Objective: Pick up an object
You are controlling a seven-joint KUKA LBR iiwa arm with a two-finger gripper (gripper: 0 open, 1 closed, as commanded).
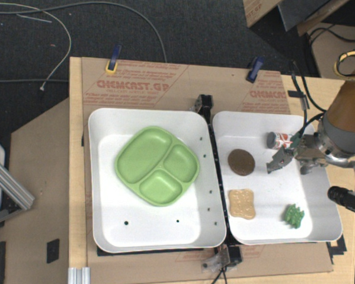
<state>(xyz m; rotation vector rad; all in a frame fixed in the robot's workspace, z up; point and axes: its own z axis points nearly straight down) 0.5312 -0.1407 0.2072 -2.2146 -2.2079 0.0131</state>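
jaws (pixel 281 162) spread, nothing between them, hovering in right bin (pixel 268 229) just right of brown disc (pixel 242 162) | pick not done: disc, cracker (pixel 242 203), green toy (pixel 293 215), small can (pixel 279 139) all lying loose | disc has open floor all round; can sits near the far wall

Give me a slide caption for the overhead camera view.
Gripper above right bin near brown disc; green divided plate in left bin.

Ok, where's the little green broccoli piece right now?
The green broccoli piece lies in the right bin, near its front right corner, right of the tan cracker.
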